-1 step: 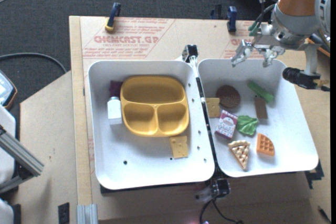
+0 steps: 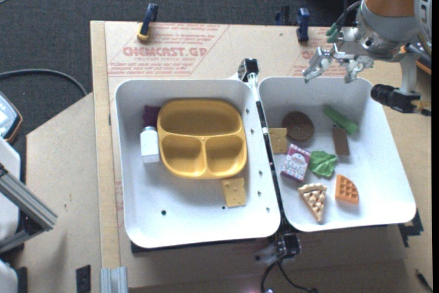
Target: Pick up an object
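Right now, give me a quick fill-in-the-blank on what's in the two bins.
1. The yellow divided tray lies in the ____ bin.
2. The pizza slice sits beside the ____ in the right bin.
3. The tool hangs above the right bin's ____ edge, holding nothing.
4. The cheese slice in the left bin lies just ____ the tray.

Missing words: left; waffle; far; outside

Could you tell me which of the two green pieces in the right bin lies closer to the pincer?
The long green strip near the bin's back wall is closer to the pincer. The leafy green piece lies farther forward, beside the pink carton.
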`<state>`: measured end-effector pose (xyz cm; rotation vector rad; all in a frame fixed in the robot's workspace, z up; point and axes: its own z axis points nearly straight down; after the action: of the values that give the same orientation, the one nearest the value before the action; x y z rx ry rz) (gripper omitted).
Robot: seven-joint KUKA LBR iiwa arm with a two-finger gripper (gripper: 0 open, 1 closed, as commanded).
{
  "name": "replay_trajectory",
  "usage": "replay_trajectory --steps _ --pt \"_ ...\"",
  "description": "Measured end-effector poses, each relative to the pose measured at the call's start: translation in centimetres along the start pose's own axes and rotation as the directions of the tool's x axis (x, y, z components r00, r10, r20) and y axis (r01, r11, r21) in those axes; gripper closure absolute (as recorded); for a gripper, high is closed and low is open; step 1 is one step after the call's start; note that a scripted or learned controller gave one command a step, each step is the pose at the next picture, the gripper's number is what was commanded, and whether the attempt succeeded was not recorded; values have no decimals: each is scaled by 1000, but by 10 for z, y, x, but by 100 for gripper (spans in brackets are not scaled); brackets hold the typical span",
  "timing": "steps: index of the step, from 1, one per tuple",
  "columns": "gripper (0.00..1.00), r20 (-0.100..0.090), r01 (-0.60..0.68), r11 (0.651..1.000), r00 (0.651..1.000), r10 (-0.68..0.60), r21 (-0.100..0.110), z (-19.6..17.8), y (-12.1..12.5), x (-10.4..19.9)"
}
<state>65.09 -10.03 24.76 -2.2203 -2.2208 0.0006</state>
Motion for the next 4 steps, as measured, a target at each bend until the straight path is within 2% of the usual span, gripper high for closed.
replay_trajectory --steps 1,3,4 --pt "0 0 0 1000 1000 0 5 43 1 1" --pt "0 -1 0 1000 1000 0 7 159 -5 8" --pt "100 1 -1 1000 1000 1 -2 143 -2 7"
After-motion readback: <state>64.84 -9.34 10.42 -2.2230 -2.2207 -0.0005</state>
